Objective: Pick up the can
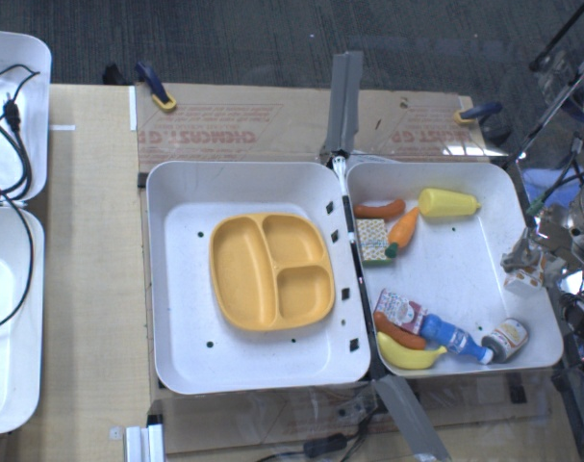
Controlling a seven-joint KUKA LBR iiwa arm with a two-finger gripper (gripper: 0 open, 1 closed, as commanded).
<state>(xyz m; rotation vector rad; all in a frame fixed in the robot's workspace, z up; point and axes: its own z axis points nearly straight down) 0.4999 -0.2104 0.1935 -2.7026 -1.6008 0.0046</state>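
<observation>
- The can (508,337) lay on its side in the near right corner of the right bin (484,258), close to the near wall, with its pale label facing up.
- Touching the can on its left was a blue bottle (453,336), also lying down, with its cap end pointing toward the can.
- Further left of the can, and a little nearer, a yellow banana (409,356) lay against the near wall of the bin.
- A red sausage (400,335) rested just behind the banana, left of the can and beyond the bottle.
- A small red and white carton (397,308) lay left of the can and slightly farther away, touching the sausage.
- The gripper (527,263) hung behind the can, over the right rim of the bin and apart from the can; I could not tell how wide it was open, and I saw nothing held in it.
- Far to the left of the can, in the left bin (176,258), there was a yellow divided plate (270,269).
- Well behind the can and to its left, near the wall between the two bins, lay a small checked box (371,239), with an orange carrot (403,227) touching it.
- A second sausage (380,208) and a yellow corn-like piece (448,202) were the farthest things from the can inside the right bin.
- Beyond both bins, a brown cardboard sheet (272,123) lay on the worktop (89,258).
</observation>
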